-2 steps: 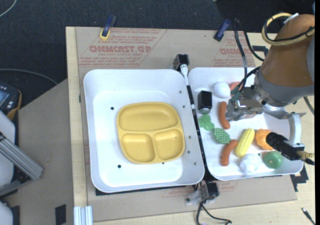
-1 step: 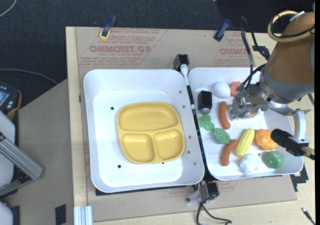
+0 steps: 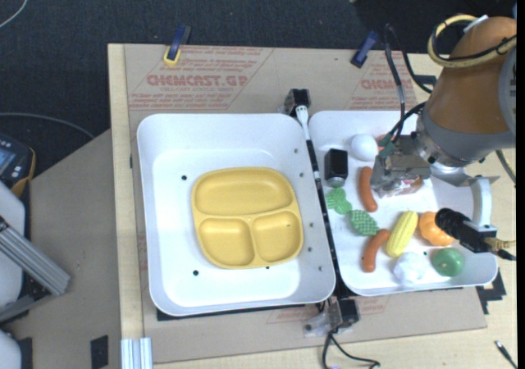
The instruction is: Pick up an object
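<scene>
My gripper (image 3: 394, 177) hangs low over the middle of the right bin (image 3: 480, 277), reaching in from the right. Just to its left lies an orange sausage-shaped piece (image 3: 367, 189). Behind that sits a white egg (image 3: 363, 146), and a black block (image 3: 335, 166) stands near the bin's left wall. In front of the gripper are a yellow corn cob (image 3: 402, 231), a second orange sausage (image 3: 374, 249), an orange fruit (image 3: 431, 230), a green apple (image 3: 448, 261) and a white lump (image 3: 408, 270). Two green leafy pieces (image 3: 338, 200) (image 3: 362, 222) lie toward the left wall.
The left bin (image 3: 164, 195) holds a yellow three-compartment tray (image 3: 246, 216). The bins sit side by side on a cardboard-covered bench (image 3: 213, 76), with clamps at its back edge. The grey and orange arm (image 3: 476, 88) rises over the right bin's back right.
</scene>
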`<control>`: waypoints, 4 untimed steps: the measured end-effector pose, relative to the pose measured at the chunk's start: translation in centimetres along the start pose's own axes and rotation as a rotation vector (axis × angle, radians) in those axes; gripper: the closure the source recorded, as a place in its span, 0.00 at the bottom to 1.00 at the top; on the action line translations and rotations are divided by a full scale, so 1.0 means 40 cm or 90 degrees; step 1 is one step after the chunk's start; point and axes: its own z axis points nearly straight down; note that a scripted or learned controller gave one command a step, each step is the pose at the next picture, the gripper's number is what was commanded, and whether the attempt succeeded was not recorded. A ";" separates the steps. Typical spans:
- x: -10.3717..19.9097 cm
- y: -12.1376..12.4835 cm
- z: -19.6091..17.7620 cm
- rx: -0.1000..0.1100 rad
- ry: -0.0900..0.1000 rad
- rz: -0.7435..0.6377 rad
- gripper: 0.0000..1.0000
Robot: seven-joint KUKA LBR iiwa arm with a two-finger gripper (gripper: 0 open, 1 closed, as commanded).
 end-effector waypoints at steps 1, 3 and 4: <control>-0.028 -0.023 0.021 0.003 0.001 0.002 1.00; -0.027 -0.031 0.017 0.001 0.000 0.002 1.00; -0.017 -0.032 0.026 0.002 0.001 0.001 1.00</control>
